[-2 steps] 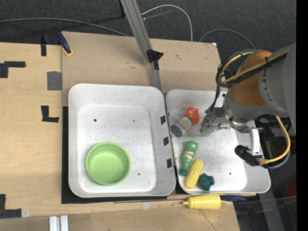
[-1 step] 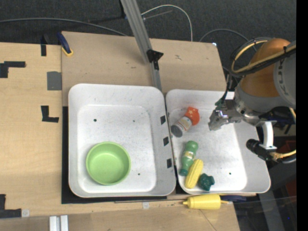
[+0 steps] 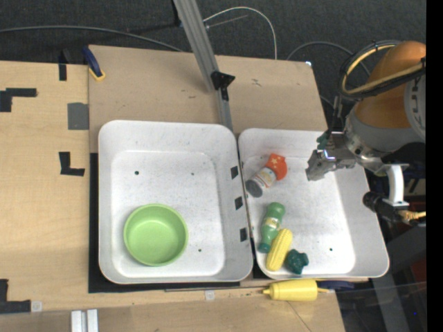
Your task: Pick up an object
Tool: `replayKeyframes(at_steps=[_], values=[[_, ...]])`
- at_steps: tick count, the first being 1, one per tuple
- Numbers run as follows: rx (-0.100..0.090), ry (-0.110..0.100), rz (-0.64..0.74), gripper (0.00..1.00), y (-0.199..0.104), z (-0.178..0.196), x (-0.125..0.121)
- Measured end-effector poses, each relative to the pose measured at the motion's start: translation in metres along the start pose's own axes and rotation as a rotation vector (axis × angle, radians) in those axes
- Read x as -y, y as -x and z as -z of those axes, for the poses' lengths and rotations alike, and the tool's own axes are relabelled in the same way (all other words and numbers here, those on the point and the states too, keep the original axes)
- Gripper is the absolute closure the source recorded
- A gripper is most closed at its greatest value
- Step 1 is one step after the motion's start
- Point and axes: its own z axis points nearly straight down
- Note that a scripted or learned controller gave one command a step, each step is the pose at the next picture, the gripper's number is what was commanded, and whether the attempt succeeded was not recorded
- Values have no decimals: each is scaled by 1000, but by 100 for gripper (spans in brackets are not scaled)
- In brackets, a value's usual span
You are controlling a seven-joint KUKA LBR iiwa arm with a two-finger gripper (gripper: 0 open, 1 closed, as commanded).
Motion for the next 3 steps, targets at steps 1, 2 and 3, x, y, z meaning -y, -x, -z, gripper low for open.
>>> replayKeyframes(at_steps=[1, 2, 3], values=[[-2, -2, 6, 100, -51, 12, -16], [-2, -2, 6, 100, -104, 21, -28], [-2, -3, 6, 100, -166, 17, -44]])
